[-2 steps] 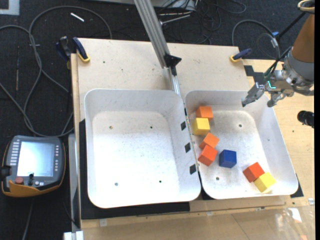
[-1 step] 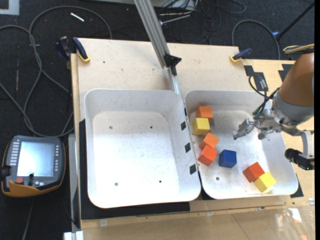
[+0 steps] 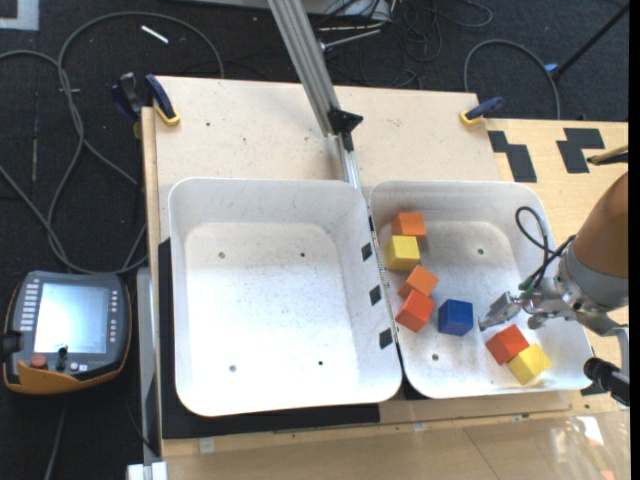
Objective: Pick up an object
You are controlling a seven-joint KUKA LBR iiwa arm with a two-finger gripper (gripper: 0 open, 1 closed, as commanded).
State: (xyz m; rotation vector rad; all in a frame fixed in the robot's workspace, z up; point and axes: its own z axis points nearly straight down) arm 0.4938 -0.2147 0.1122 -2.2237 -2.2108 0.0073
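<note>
The right bin holds several small blocks. An orange block and a yellow one lie near its left wall at the back. Lower down are another orange block, a red-orange block and a blue cube. Near the front right corner a red block touches a yellow block. My gripper reaches in from the right and hangs just above and left of the red block, beside the blue cube. Nothing shows between its fingers.
The left bin stands beside the right one, with a divider rim between them. A metal pole slants down to the bins' back edge. A teach pendant lies on the floor at left. Clamps hold the board's back corners.
</note>
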